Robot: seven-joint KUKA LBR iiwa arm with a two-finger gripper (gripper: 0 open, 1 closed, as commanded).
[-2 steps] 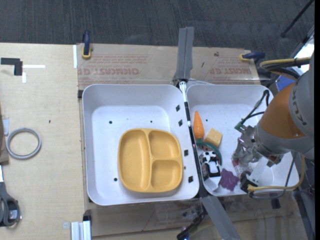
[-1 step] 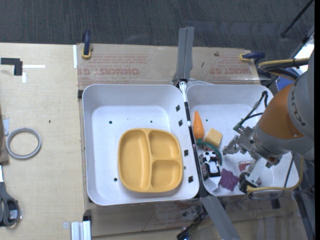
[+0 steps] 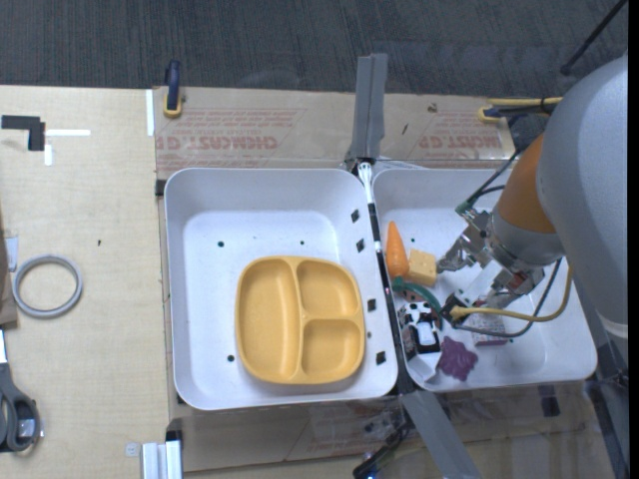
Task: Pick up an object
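My gripper (image 3: pixel 461 258) hangs low over the right bin (image 3: pixel 529 367), just right of a pale yellow block (image 3: pixel 423 265). An orange carrot-shaped piece (image 3: pixel 396 249) lies beside that block, against the bin's left wall. A green item (image 3: pixel 412 289) sits just below them. Further toward the front lie a black-and-white object (image 3: pixel 423 330) and a purple lump (image 3: pixel 458 359). The wrist and arm hide the middle and right of this bin. I see nothing clearly between the gripper's tips.
The left bin (image 3: pixel 200 267) holds a yellow divided plate (image 3: pixel 300 319). On the bench at the far left lie a grey ring (image 3: pixel 45 285) and scissors (image 3: pixel 15 417). A grey divider bar (image 3: pixel 368 108) runs between the bins at the back.
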